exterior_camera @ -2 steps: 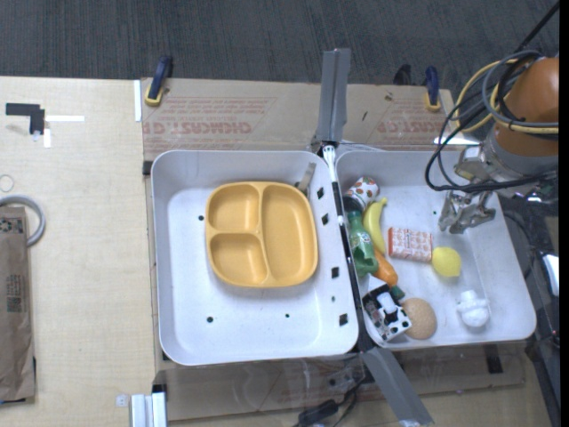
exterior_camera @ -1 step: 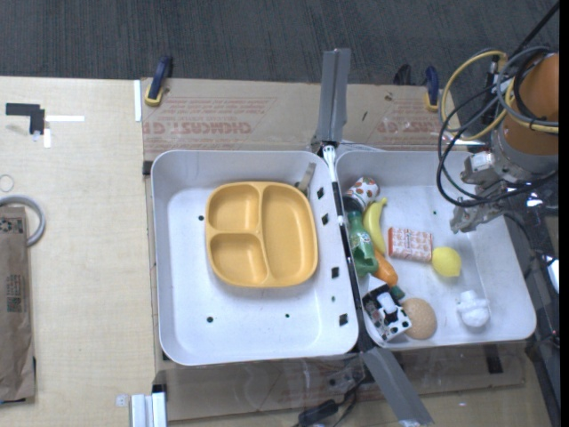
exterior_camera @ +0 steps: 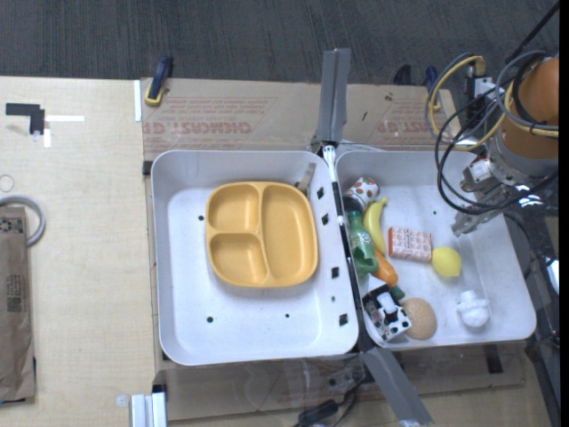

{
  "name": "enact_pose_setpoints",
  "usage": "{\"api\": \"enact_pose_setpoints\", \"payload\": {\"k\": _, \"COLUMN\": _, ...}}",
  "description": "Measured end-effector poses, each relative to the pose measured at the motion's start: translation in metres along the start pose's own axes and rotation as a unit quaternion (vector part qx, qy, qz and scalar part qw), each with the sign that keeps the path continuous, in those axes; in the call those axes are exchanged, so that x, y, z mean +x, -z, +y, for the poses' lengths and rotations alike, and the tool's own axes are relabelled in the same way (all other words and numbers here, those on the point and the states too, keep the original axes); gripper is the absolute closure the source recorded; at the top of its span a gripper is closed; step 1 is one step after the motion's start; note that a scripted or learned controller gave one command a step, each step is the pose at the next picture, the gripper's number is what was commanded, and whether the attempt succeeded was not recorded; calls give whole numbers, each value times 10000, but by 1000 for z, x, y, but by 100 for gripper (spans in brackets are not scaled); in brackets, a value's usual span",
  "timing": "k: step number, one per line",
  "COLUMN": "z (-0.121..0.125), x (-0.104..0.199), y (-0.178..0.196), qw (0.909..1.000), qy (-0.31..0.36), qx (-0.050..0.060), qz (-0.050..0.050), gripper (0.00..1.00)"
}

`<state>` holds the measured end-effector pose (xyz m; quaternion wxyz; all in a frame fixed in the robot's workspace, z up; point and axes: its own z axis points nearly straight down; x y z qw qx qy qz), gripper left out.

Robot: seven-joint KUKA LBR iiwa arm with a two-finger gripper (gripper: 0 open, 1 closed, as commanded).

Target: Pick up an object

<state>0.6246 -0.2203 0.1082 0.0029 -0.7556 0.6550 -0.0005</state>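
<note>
Arm (exterior_camera: 524, 114) enters from the right, orange band visible, wrist wrapped in black and yellow cables. End effector (exterior_camera: 467, 222) sits over the right bin's (exterior_camera: 520, 327) upper right area, above bare white floor. Can't tell its opening state: it's dark, small and tangled with cable. Nothing visibly held.

Right bin contents, all pickable:
- lemon (exterior_camera: 446, 261), nearest the end effector, just below and left of it, not touching
- red and white packet (exterior_camera: 410, 243), just left of the lemon
- banana (exterior_camera: 374, 225), upright-ish, left of the packet
- green bottle (exterior_camera: 359, 238) along the left wall, touching the banana
- small red and white ball (exterior_camera: 362, 189) at the top left corner
- orange carrot-like piece (exterior_camera: 384, 269) below the banana
- tan round object (exterior_camera: 418, 318) near the bottom wall
- black and white item (exterior_camera: 384, 313) just left of it, touching
- white lumpy object (exterior_camera: 473, 310) bottom right, apart from the rest

Left bin (exterior_camera: 178, 327): yellow three-compartment plate (exterior_camera: 261, 234), flat, roughly centred, compartments bare.

Worktop (exterior_camera: 71, 194) to the left carries a brown paper bag (exterior_camera: 16, 301) at the edge and a blue and yellow clamp (exterior_camera: 160, 80) near the cardboard (exterior_camera: 231, 114) behind the bins.
</note>
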Motion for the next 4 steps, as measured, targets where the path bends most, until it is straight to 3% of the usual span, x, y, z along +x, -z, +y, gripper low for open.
{"api": "enact_pose_setpoints", "payload": {"k": 1, "z": -36, "x": -6, "y": 2, "qw": 9879, "qy": 1549, "qx": -4, "qz": -5, "gripper": 100}}
{"api": "enact_pose_setpoints", "payload": {"k": 2, "z": -30, "x": -10, "y": 5, "qw": 9511, "qy": 3090, "qx": -12, "qz": -10, "gripper": 100}}
{"api": "enact_pose_setpoints", "payload": {"k": 3, "z": -22, "x": -3, "y": -15, "qw": 8982, "qy": 4396, "qx": -15, "qz": 2, "gripper": 100}}
{"api": "enact_pose_setpoints", "payload": {"k": 4, "z": 14, "x": -3, "y": 13, "qw": 8444, "qy": 5356, "qx": -15, "qz": -4, "gripper": 100}}
